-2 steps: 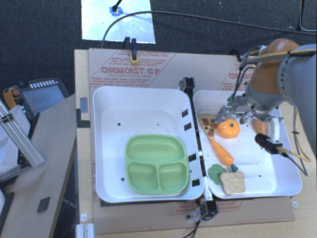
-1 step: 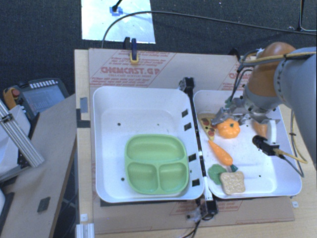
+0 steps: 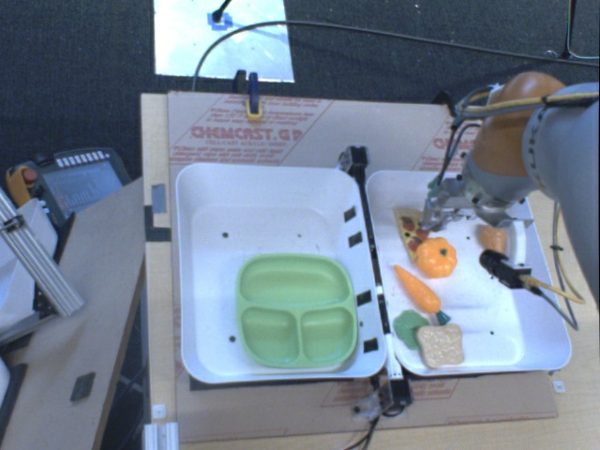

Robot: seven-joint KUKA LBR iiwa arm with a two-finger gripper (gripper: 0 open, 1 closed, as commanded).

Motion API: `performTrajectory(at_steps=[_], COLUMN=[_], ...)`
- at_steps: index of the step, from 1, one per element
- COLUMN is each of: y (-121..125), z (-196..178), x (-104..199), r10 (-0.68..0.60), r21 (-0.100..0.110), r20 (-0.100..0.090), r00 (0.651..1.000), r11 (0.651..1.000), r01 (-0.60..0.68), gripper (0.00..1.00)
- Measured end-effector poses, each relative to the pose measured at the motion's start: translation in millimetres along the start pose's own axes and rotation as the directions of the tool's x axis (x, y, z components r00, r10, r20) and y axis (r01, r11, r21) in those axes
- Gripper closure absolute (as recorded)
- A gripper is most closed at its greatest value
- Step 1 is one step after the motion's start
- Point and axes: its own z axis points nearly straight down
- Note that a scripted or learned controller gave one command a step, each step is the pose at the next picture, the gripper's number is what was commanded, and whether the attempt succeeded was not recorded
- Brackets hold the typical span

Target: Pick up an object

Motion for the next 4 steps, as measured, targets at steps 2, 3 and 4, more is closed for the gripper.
performTrajectory(at_steps=[2, 3, 4], y=[-0.3, 0.8, 13.7], z=[-125.7, -138.9, -131.7], x=[-12.3, -12.4, 38.6], r10=[0.000, -0.002, -0.007], r21=[0.004, 0.008, 0.008], r20=[0.004, 0.003, 0.002], r00=[1.000, 1.000, 1.000], r11=[1.000, 1.000, 1.000], r01=[0.000, 0.002, 0.007], gripper=[1.00, 1.00, 1.00])
